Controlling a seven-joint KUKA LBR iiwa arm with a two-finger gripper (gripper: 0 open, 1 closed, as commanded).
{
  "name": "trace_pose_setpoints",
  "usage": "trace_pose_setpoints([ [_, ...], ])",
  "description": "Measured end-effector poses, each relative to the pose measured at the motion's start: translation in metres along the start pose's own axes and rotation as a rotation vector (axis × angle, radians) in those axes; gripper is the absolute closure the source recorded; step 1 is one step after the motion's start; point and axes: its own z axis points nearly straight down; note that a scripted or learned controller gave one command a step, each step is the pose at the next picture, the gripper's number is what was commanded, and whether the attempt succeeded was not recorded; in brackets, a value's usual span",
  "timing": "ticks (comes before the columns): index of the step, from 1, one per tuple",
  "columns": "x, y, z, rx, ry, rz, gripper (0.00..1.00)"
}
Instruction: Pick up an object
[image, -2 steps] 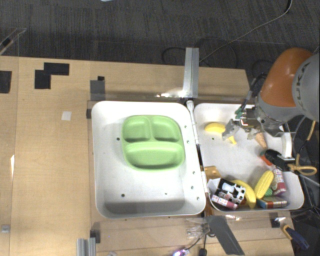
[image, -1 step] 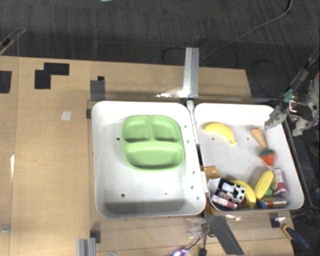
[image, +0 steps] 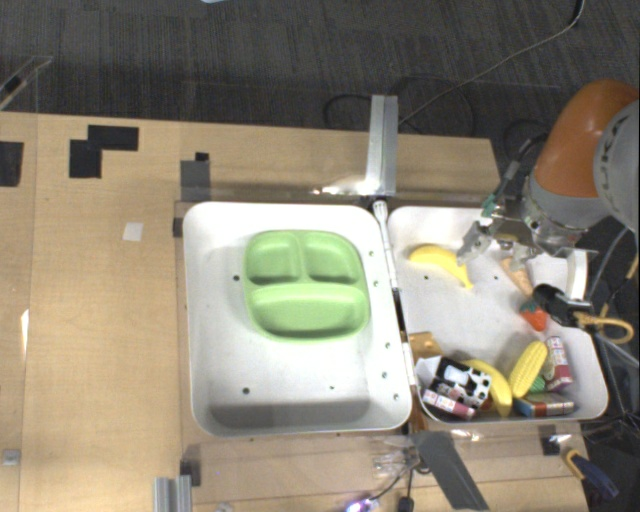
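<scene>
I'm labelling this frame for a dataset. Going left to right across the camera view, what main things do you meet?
Green plastic divided tray → metal post between the bins → yellow banana → yellow toy corn cob → grey arm's orange band.

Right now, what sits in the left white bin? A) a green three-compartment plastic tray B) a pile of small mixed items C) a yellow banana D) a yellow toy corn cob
A: the green three-compartment plastic tray lies alone in the left white bin, while the yellow banana and yellow toy corn cob lie in the right white bin.
</scene>
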Motion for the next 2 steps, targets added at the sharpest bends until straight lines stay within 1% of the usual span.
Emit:
trace_pose_setpoints([
  [1, 0.001, 0.012, 0.077, -0.010, -0.001, -0.099, 0.00],
  [2, 0.004, 0.014, 0.064, -0.017, 0.002, -0.101, 1.00],
])
